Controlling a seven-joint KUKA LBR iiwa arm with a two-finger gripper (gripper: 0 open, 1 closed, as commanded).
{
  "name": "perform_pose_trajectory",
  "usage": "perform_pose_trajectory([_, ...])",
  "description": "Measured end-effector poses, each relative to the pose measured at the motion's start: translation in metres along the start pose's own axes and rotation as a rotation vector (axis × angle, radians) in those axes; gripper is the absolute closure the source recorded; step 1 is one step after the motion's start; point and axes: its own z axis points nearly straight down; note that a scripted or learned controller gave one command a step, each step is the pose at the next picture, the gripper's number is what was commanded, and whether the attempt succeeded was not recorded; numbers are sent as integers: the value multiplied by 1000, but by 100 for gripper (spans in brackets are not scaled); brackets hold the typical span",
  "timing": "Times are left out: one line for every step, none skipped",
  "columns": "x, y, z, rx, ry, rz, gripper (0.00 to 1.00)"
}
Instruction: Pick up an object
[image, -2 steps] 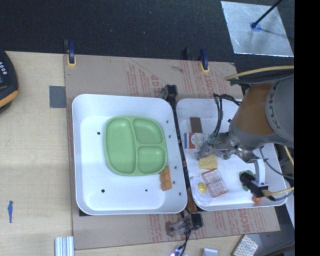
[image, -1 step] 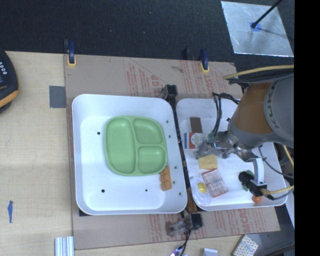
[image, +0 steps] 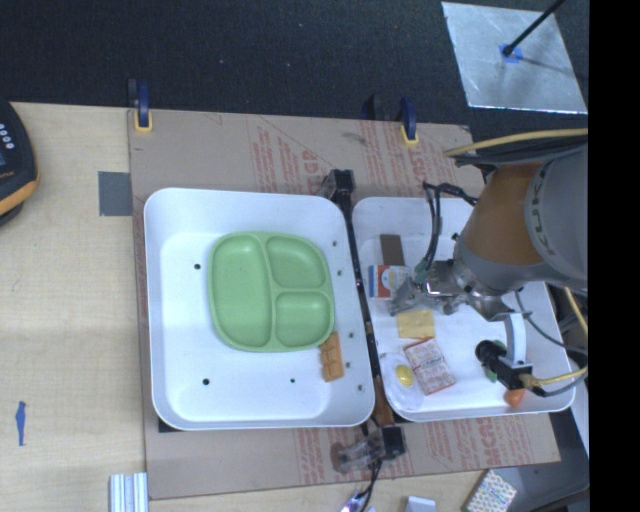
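The arm reaches in from three o'clock, its gripper (image: 415, 292) low in the right bin (image: 560, 400); I cannot tell its state. A yellow block (image: 417, 324) lies just beside it at six o'clock, a pink patterned packet (image: 430, 365) beyond. The left bin (image: 180, 400) holds a green divided plate (image: 270, 291), with a small brown block (image: 331, 357) at its five o'clock.

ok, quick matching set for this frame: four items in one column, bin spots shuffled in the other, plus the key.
Items:
1. green divided plate
2. orange-brown block
3. pale yellow square
4. gripper

Places:
A. right bin, just below the gripper
B. middle of left bin
C. over right bin, upper left part
D. left bin, lower right, beside the plate

Pairs: 1-B, 2-D, 3-A, 4-C
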Motion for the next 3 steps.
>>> perform_pose_trajectory([-8, 99, -1, -7, 0, -1, 0])
perform_pose_trajectory([-9, 95, -12, 3, 0, -4, 100])
perform_pose_trajectory([50, 52, -150, -7, 4, -3, 100])
